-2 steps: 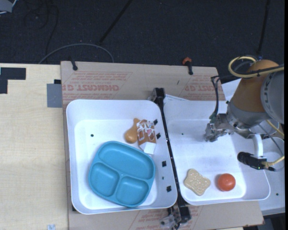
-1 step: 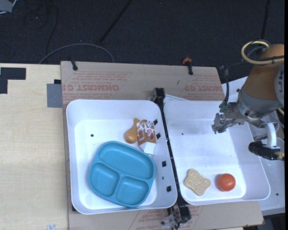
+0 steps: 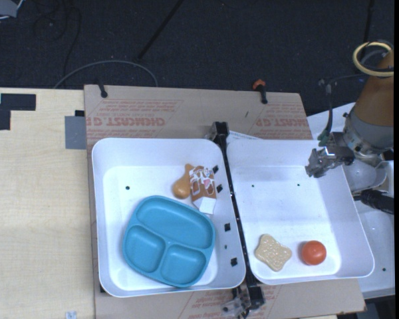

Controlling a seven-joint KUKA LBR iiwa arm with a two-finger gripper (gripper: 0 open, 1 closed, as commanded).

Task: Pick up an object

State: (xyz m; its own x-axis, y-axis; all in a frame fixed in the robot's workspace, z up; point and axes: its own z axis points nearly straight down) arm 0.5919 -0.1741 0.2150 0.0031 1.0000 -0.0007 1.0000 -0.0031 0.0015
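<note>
We see the arm (image 3: 376, 108) reaching in from the right, its upper part cut off by the frame's right edge. The gripper (image 3: 317, 163) hangs over the right rim of the right bin (image 3: 299, 198), near that bin's far right corner. It is small and dark against the white wall, and we cannot tell how it is set.

In the right bin, two things lie along the near edge: a tan cracker-shaped piece (image 3: 273, 252) near the middle and a red tomato-like ball (image 3: 313, 252) just beside it toward the near right corner. Both sit well apart from the gripper, nearer the camera than it.

In the left bin (image 3: 113, 171), a blue divided plate (image 3: 168, 240) fills the near half, tilted slightly. Just beyond it, by the bin's right wall, we make out an orange-brown item (image 3: 182, 185) touching a brown-and-white patterned item (image 3: 202, 183); what they are is hard to say. A small white scrap (image 3: 206, 205) lies at the plate's far edge.
</note>
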